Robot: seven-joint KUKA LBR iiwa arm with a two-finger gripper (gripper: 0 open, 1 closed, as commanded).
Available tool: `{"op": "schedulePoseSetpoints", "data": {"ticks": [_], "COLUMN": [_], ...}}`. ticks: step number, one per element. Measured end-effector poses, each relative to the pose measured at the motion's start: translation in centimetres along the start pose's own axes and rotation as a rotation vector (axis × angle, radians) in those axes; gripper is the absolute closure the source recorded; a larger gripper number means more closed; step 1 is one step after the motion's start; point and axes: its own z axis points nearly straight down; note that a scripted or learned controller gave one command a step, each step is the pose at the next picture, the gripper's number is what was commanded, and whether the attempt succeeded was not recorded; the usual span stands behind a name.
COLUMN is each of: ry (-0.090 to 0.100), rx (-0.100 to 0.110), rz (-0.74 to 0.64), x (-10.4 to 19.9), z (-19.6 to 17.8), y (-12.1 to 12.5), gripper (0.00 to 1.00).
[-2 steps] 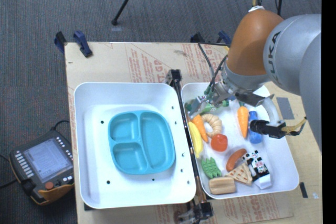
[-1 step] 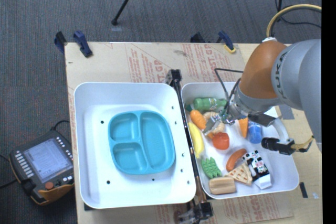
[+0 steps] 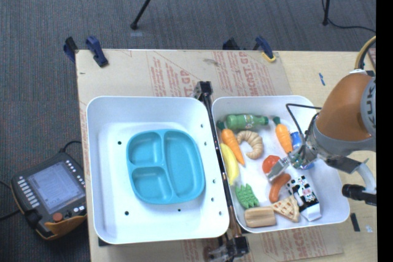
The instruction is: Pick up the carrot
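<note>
An orange carrot [image 3: 233, 145] with a green top lies in the right bin [image 3: 328, 190], near its left wall, beside a yellow banana [image 3: 228, 164]. A second, smaller orange carrot-like piece [image 3: 283, 137] lies further right, just up and left of the wrist. My gripper [image 3: 284, 166] hangs low over the middle of the right bin, next to a red vegetable [image 3: 271, 163] and above a reddish sausage [image 3: 278, 188]. It stands well to the right of the larger carrot, and nothing shows as held.
The right bin also holds a green bottle [image 3: 246, 121], a croissant [image 3: 251, 143], a green ridged piece [image 3: 247, 196], a bread piece [image 3: 259, 216], a waffle wedge [image 3: 286, 209] and a milk carton [image 3: 304, 196]. The left bin [image 3: 104, 150] holds a blue divided plate [image 3: 164, 165].
</note>
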Motion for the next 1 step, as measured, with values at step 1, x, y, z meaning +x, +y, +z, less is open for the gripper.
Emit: {"op": "schedulePoseSetpoints", "data": {"ticks": [1], "ry": [0.000], "rx": [0.000], "rz": [0.290], "x": [5.42], "z": [0.03], "y": [7.64], "gripper": [0.00]}}
